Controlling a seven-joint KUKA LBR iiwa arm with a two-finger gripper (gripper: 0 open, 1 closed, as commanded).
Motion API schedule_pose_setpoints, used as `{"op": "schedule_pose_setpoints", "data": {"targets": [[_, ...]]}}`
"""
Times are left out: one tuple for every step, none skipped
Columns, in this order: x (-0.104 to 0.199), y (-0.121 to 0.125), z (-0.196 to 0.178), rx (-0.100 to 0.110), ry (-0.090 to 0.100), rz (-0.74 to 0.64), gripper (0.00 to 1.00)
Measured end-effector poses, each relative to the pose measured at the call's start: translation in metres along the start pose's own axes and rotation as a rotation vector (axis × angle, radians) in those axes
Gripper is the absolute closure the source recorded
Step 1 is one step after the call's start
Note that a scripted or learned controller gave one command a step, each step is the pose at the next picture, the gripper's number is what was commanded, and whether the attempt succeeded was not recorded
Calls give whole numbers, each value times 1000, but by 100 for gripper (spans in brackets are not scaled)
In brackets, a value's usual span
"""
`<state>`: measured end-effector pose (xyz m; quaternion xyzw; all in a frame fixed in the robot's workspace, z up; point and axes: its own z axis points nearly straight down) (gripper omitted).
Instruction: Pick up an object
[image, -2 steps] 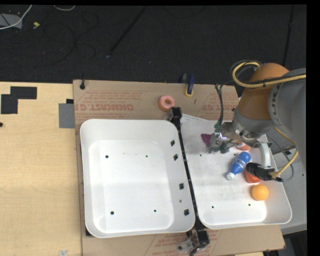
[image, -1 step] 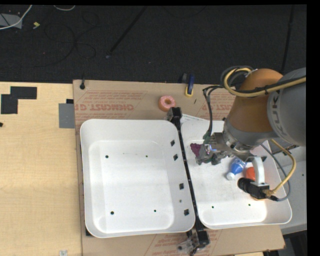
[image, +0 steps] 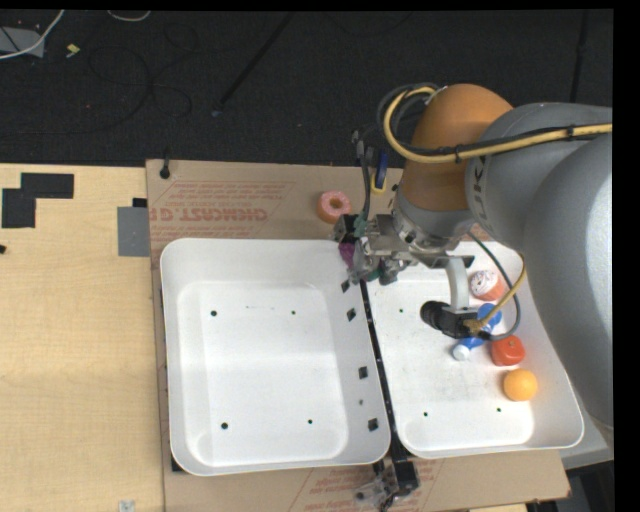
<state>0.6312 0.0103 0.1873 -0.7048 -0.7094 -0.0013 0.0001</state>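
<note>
Small purple object (image: 347, 248) sat right up against the gripper (image: 372, 262), on its left in the camera view, by the far end of the bins' divider. Open or closed on it? Could not tell. Right of the gripper, in the right bin (image: 440, 425), lay an orange ball (image: 519, 385). A pink ring (image: 334, 206) sat just beyond the gripper.

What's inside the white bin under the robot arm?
An orange ball, a red object, a blue-and-white item and a red-and-white thing. The arm covers the bin's far corner, hiding anything there.
</note>
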Motion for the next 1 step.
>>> {"op": "schedule_pose_setpoints", "data": {"targets": [[24,-26,-68,-1,0,3,100]]}}
